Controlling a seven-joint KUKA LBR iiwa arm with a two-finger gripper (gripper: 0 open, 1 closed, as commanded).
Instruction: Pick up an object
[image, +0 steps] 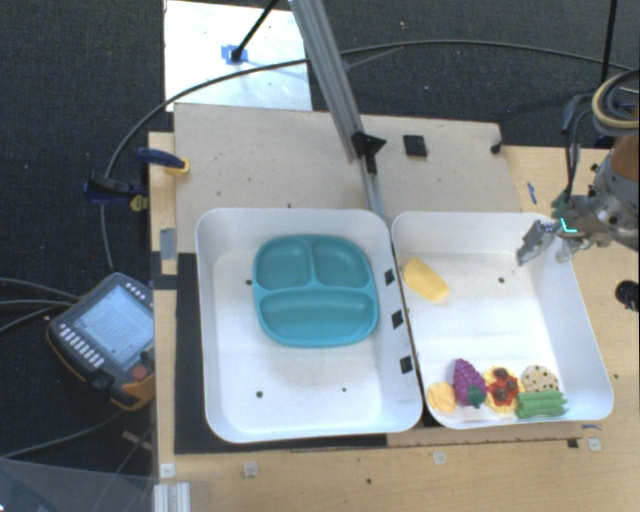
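Hovering at the right bin's far right rim, the gripper carries nothing, and whether it is spread or closed I cannot tell from this slant. Nearest to it, off to its left across bare floor, lies a yellow block, alone and so probably the easiest pick; the other toys, grapes, pizza, cookie and a green piece, crowd together along the near wall below it, touching one another. Beyond them, in the left bin, sits a teal plate.
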